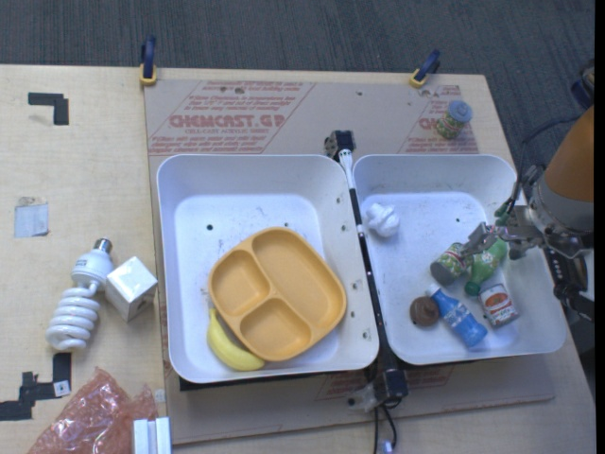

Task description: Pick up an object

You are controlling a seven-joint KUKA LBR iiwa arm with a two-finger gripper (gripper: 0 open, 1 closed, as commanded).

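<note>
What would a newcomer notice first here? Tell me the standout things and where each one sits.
The orange divided plate dominates the left bin, tilted over a yellow banana at its near edge. In the right bin, a cluster of small items draws the eye: a green bottle, a blue bottle and a small can, with the gripper reaching in over them from the right. Outside the bins, a white spiral light bulb lies on the bench at left.

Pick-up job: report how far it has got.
Done: the arm has brought the gripper into the right bin, just above the green bottle and the can. In hand: nothing visibly gripped; every object lies on the bin floor. Left: grasp one and lift it clear.
</note>
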